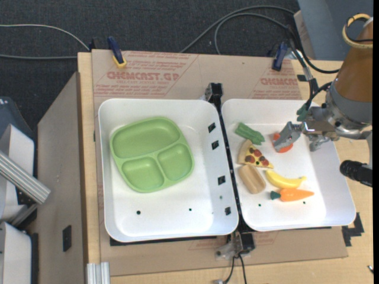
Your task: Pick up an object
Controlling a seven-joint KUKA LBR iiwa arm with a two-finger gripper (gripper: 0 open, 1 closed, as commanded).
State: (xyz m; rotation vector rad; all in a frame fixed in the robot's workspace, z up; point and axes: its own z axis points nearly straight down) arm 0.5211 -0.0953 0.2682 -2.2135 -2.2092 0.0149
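Camera view: two shallow white plastic bins are seen side by side on a brown cardboard-covered bench (148,70). The left bin (112,218) is occupied by a light green three-compartment plastic tray (152,154), set left of centre. The right bin (331,209) is filled with toy food. A dark green leafy toy piece (250,133) is placed at the far left of the cluster. A triangular toy pizza slice with red dots (254,156) is laid just nearer than it. A tan toy bread roll (252,178) is found nearer again, touching or almost touching the pizza slice. A yellow toy banana (285,181) is positioned right of the roll, and an orange toy carrot with a green end (292,195) is set just near of the banana. A small orange-red round toy (283,146) is located at the far middle of the right bin.

The grey arm with the orange band (356,70) is brought in from the right, and the grey two-finger gripper (286,136) is lowered onto or just over the orange-red toy. The toy is partly covered by the gripper. Whether the fingers are open, closed or gripping cannot be told. Two blue clamps (118,54) are fixed at the far edge of the bench, and black cables (237,22) are run across the dark floor beyond.
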